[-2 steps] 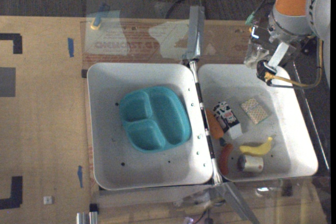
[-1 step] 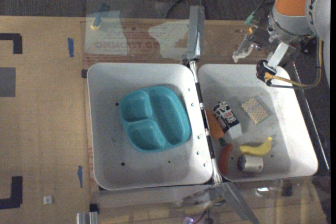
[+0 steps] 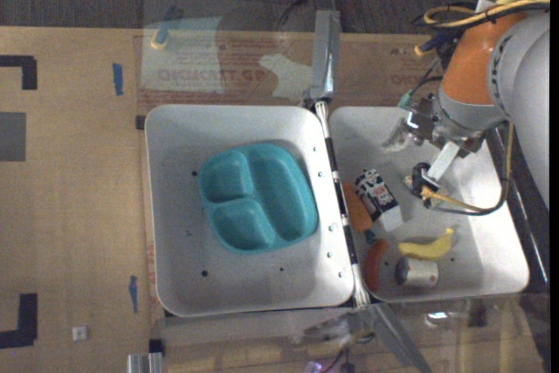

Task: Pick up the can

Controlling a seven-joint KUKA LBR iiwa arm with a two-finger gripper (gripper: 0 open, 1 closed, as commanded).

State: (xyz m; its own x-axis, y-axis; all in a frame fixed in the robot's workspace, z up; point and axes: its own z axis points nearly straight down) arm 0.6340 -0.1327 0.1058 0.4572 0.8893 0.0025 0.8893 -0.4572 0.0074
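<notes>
Barely started tbh: my claw (image 3: 406,131) is hovering (can't tell how open), and the can (image 3: 417,272) is lying ungrabbed well apart from it, beyond the banana (image 3: 428,246).

No text is coming through clearly enough to read. A line of faint reddish print (image 3: 203,76) is running across the brown cardboard sheet (image 3: 79,188), at 12 o'clock from the left bin (image 3: 159,214), but its letters are blurring together. In the right bin (image 3: 502,271), the small carton (image 3: 377,190) is showing black-and-white cow patches, and the can (image 3: 417,273) at its 5 o'clock is offering no legible label.
</notes>
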